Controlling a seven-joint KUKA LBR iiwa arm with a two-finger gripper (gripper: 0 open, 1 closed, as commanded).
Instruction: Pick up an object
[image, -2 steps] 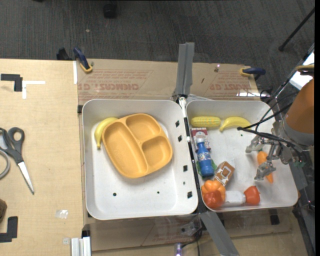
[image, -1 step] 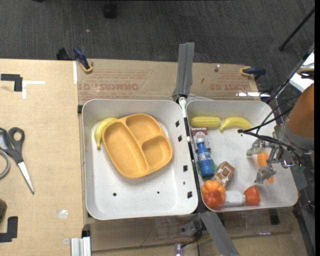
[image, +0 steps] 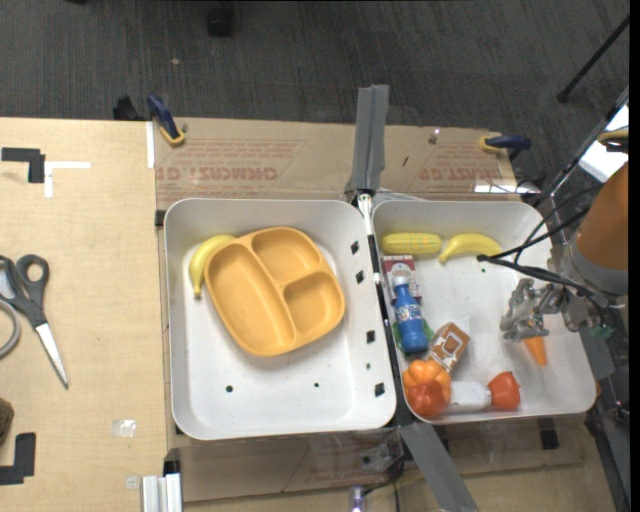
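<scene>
My gripper (image: 524, 318) hangs low over the right side of the right bin (image: 560, 405). An orange carrot (image: 538, 350) lies just below and to the right of it, close to the tip; I cannot make out whether they touch. In the same bin are a corn cob (image: 411, 242), a yellow banana (image: 470, 245), a blue bottle (image: 408, 308), a brown packet (image: 450, 346), an orange-red pepper (image: 427, 388) and a red piece (image: 505, 391).
The left bin (image: 190, 400) holds a yellow divided plate (image: 275, 290) with a second banana (image: 205, 258) tucked at its upper left. Black cables (image: 530, 255) cross the right bin's far corner. Scissors (image: 35, 310) lie on the bench at far left.
</scene>
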